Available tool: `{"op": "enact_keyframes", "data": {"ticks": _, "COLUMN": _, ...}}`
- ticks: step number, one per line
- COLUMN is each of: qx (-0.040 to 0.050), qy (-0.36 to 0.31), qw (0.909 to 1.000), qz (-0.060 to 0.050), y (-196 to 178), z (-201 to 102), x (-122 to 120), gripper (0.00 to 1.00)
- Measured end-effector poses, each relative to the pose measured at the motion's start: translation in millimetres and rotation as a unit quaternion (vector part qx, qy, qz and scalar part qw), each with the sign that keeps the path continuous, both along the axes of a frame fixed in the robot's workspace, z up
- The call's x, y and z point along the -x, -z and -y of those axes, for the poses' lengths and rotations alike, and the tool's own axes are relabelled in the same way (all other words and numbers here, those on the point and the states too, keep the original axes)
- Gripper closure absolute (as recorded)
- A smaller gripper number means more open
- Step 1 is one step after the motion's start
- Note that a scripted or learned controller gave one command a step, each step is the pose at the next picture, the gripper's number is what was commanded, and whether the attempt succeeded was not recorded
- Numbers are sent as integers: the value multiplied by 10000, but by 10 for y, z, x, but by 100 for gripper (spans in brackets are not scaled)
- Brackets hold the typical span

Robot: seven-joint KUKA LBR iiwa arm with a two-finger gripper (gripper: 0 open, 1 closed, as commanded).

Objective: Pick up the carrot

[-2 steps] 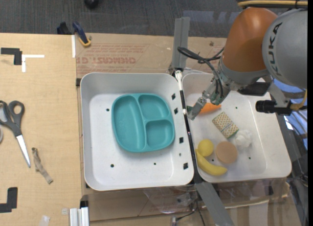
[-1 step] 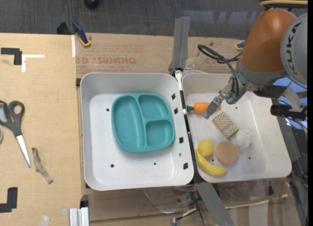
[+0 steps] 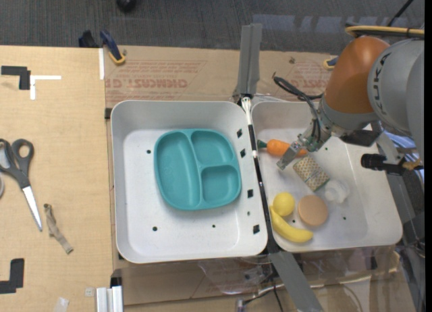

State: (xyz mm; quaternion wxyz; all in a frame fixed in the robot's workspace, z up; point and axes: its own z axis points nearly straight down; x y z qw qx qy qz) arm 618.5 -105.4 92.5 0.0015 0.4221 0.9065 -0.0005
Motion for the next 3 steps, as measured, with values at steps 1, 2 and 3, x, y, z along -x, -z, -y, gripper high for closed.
{"op": "enact_keyframes", "data": {"ticks": 1, "qx": -2, "qy": 565, "qw": 9984, "qz": 6, "y": -3, "z": -83, "x": -135, "gripper": 0}}
{"op": "enact_keyframes", "data": {"ticks": 2, "qx": 8, "qy": 553, "qw": 9985, "qz": 19, "y": -101, "z": -84, "x": -144, "gripper": 100}}
{"op": "enact_keyframes", "data": {"ticks": 3, "qx": 12, "qy": 1958, "qw": 9806, "qz": -47, "y": -989, "z": -546, "x": -388, "gripper": 100}}
